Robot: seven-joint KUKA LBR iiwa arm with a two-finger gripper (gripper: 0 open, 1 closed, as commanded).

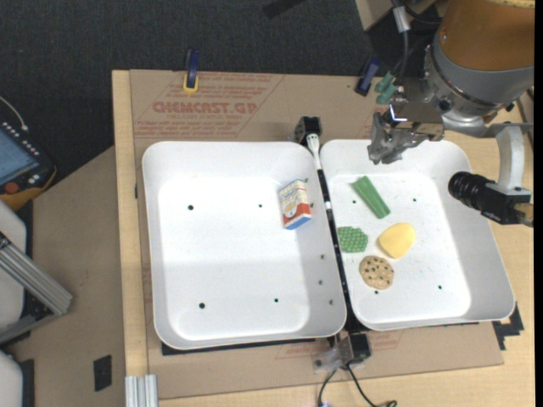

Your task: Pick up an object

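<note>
From my seat I see the arm reaching in from the upper right, its orange band high in the corner and grey wrist below it. The gripper hangs over the back edge of the right bin, near that bin's far left corner. Its fingers point down and look close together, with nothing between them that I can make out; how far they are parted I cannot tell.

The right bin carries four things, all in its left half. A green bar lies at a slant just in front of the gripper, apart from it. Nearer me sits a green patch with a dotted texture, close to the wall shared with the other bin. Just right of it is a yellow lump, and just in front of those two rests a cookie, nearly touching the lump.

The left bin holds a small carton, white with red and blue print, lying near its right wall toward the back.

Both bins sit side by side on a cardboard sheet printed with red lettering, which covers the surface. A blue clamp grips the sheet's back edge. A black cylinder juts over the right bin's right rim.
</note>
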